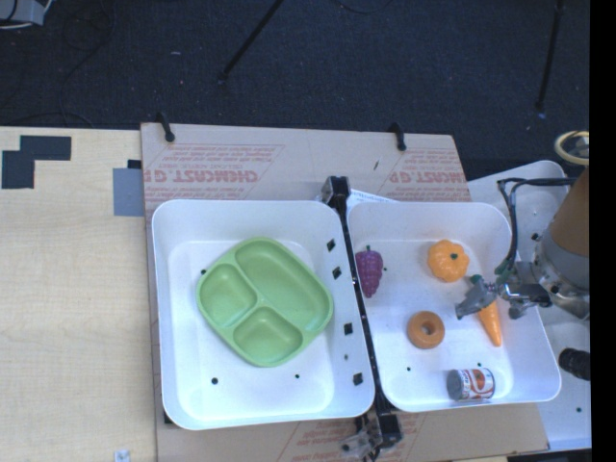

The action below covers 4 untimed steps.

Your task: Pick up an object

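Two white bins side by side on the bench. Left bin (183,354) carries a green divided plate (265,300), three compartments, sitting a bit skewed near the middle. Right bin (414,388) has the small stuff. Arm (576,248) comes in from the right edge, over the right bin's far-right side, w/ cables looping by the wrist. Gripper (484,298) is down at the bin floor, right on top of the carrot (492,324); orange tip pokes out below the fingers, pointing toward the bin's near edge. Fingers look closed round the carrot's upper end, so I'd call it gripped, tho' it's small from here. Orange pumpkin-ish fruit (448,260) just left of the gripper, toward the back. Purple grapes (369,269) hard against the divider btwn bins. Brown donut (425,329) mid-bin, left of the carrot. Little can (471,384) lying on its side near the front edge.
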Each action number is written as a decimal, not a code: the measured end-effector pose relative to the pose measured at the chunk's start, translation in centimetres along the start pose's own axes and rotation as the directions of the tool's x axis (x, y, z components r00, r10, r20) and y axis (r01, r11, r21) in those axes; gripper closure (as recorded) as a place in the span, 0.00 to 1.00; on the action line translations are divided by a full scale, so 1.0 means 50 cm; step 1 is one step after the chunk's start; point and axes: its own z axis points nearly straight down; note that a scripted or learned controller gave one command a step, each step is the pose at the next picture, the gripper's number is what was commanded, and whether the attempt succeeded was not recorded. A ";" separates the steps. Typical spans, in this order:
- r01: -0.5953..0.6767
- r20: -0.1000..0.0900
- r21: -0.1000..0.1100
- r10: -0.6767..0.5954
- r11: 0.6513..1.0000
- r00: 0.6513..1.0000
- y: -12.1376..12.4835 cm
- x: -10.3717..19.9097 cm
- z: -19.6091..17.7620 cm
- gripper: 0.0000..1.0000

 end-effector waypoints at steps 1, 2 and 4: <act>0.003 0.002 -0.011 -0.003 1.000 1.000 0.006 0.000 -0.013 0.00; 0.003 0.000 -0.007 -0.003 1.000 1.000 0.015 -0.008 0.109 0.00; -0.003 0.007 -0.023 0.003 1.000 1.000 0.021 -0.015 0.152 1.00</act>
